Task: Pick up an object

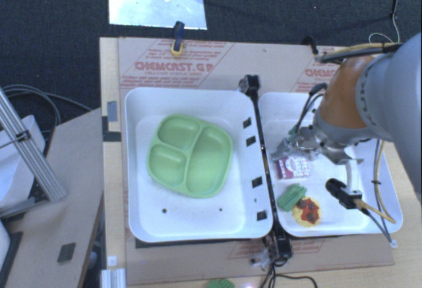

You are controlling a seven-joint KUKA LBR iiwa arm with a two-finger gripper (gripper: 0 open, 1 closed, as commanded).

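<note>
Hovering low over the right bin [389, 211], the gripper [295, 148] sits at the right-centre of the frame, just above a small pink-and-white packet [292, 167] that lies near the bin's left wall. Whether the fingers are apart or together I cannot tell; the wrist and its fittings blur into the packet's top edge, and nothing is visibly lifted between them.

Lower in the same bin, toward the bottom of the frame, lie a green ridged piece [291, 196] and, just beside it to the right, a yellow-and-red toy food item [307, 211]. The left bin [135, 214], at the centre of the frame, carries a green divided plate [191, 155].

The packet looks like the likely target. To do the grasp well, the fingers should straddle its shorter span and come straight down, staying off the bin's left wall so that one finger does not catch it. The packet appears flat and light, so closing too high may simply skim over it, and closing off-centre may push it aside. Lifting slowly and vertically would show whether it has really been taken.
</note>
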